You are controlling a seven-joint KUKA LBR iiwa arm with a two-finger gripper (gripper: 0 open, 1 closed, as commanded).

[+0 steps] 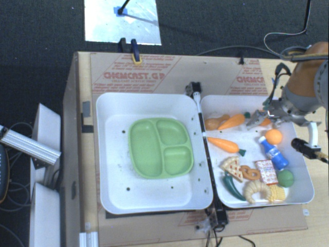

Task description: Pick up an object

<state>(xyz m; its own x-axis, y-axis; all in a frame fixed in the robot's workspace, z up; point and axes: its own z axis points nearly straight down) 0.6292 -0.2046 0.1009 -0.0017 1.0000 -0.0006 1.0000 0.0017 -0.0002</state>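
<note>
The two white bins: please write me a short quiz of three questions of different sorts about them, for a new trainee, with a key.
1. True or false: the green divided plate lies in the left bin.
2. Which thing lies nearest to the pincer?
A. the croissant
B. the carrot at the top of the right bin
C. the green ball
3. Fill in the missing word: the blue bottle lies just below the ______ ball.

Key: 1 true; 2 B; 3 orange.
</note>
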